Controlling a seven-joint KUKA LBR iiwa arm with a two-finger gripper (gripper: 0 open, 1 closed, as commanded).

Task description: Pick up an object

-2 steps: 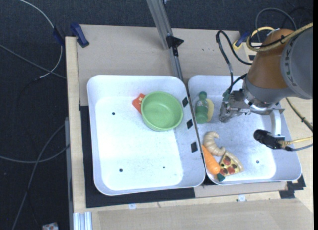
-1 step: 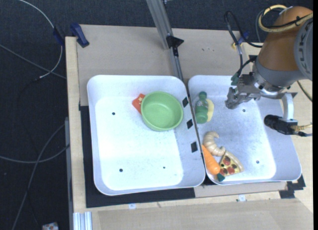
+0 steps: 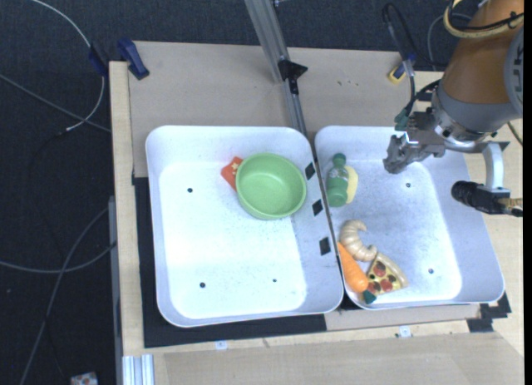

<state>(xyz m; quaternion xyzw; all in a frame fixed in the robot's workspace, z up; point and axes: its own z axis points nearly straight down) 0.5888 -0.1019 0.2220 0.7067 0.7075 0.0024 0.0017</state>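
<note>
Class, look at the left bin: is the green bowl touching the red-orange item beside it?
Touching, as far as the camera view shows: the green bowl overlaps the red-orange item at its left rim, with no white bin floor visible between them.

Wooden bench (image 3: 208,84) — two white bins, left (image 3: 166,209) and right (image 3: 465,250), side by side.

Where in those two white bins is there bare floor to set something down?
Left white bin: bare in front of the green bowl. Right white bin: bare between the grey gripper and front rim. Crowded along its left wall: green bottle, orange carrot, pizza slice.
</note>
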